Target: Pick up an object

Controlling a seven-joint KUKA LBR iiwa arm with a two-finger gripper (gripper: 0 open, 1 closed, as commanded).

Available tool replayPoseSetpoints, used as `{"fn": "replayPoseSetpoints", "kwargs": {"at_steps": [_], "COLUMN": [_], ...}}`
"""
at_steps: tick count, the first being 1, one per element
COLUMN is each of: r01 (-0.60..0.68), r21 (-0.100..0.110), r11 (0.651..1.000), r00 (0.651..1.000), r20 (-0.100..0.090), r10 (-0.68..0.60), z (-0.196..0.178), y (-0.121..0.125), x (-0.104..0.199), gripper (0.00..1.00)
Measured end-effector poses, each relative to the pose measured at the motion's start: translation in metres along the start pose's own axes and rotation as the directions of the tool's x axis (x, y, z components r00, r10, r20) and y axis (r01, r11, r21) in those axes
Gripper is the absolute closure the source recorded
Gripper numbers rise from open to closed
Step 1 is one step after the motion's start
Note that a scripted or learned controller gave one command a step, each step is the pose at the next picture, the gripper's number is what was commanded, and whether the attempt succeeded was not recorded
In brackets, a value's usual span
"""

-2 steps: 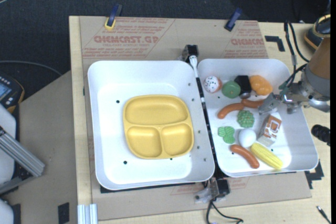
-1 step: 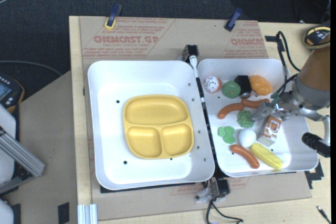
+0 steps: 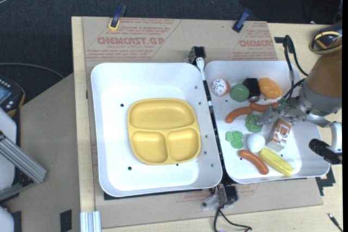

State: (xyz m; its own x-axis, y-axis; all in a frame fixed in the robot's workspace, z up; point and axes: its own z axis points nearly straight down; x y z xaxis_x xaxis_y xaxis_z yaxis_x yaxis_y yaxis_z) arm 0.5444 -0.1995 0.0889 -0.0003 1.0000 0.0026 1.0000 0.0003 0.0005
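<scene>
A plywood bench (image 3: 163,35) bears two shallow white plastic bins: the left bin (image 3: 109,117) holds a yellow divided tray (image 3: 163,130), the right bin (image 3: 304,168) toy food. The grey arm's pincer (image 3: 277,111), state impossible to tell, hovers beside a small brown-and-white carton (image 3: 279,135), lying just below it, long axis tilted nearly upright.

L white bin (image 3: 103,117): yellow three-compartment plastic tray (image 3: 163,130) in its middle. R white bin (image 3: 231,171): toy foods; yellow corn cob (image 3: 276,161) at front, orange fruit (image 3: 270,88) at back, white egg (image 3: 255,142) between.
</scene>
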Motion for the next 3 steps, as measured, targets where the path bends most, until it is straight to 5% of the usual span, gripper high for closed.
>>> {"fn": "replayPoseSetpoints", "kwargs": {"at_steps": [1, 3], "r01": [0.001, 0.001], "r21": [-0.012, -0.006], "r11": [1.000, 1.000], "r00": [1.000, 1.000], "r20": [0.003, 0.006], "r10": [-0.001, -0.001], "z": [-0.013, -0.100], "y": [0.003, 0.003], "x": [0.001, -0.004], "gripper": [1.00, 1.00]}}
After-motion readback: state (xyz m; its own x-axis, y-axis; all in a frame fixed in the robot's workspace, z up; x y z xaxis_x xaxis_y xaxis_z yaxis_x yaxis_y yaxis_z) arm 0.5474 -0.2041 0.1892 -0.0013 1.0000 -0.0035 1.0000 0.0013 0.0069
